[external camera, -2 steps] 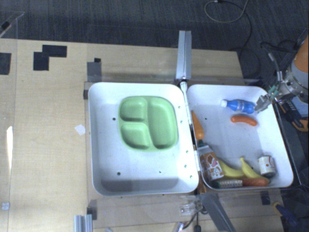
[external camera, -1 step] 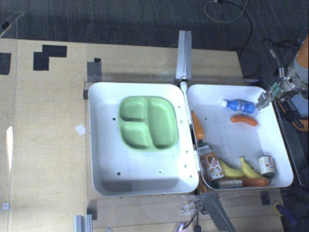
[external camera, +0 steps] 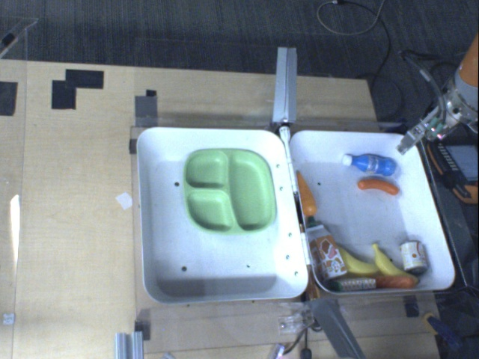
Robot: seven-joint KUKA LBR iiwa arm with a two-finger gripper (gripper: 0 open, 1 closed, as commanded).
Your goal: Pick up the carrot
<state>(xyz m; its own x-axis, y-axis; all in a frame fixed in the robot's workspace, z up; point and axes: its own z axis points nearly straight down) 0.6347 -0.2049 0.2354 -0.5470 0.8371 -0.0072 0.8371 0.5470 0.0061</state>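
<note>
I see the carrot (external camera: 306,194) lying against the right bin's (external camera: 438,223) left wall; my gripper (external camera: 414,137) hovers over its far right corner, jaws released, grasping nothing.

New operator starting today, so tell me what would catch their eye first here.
First, the green divided plate lying alone in the left bin. Next, the cluttered right bin: a blue bottle near its far side, the carrot along its left wall, bananas at the near edge. The gripper hovers at that bin's far right corner.
</note>
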